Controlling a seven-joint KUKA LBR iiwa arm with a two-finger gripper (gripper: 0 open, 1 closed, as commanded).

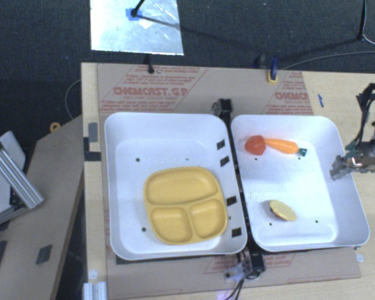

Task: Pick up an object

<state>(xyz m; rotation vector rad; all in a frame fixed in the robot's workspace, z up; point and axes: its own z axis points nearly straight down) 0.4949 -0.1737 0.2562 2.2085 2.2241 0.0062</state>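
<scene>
arm (372, 142) cut off (right edge), grip unclear

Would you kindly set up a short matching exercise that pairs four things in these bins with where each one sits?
Things:
1. yellow divided plate
2. tomato
3. carrot
4. gripper

Places:
A. at the right bin's right rim
B. in the left bin
C. far part of the right bin, touching the tomato's right side
D. far part of the right bin, nearest the divider between the bins

Pairs: 1-B, 2-D, 3-C, 4-A
</scene>
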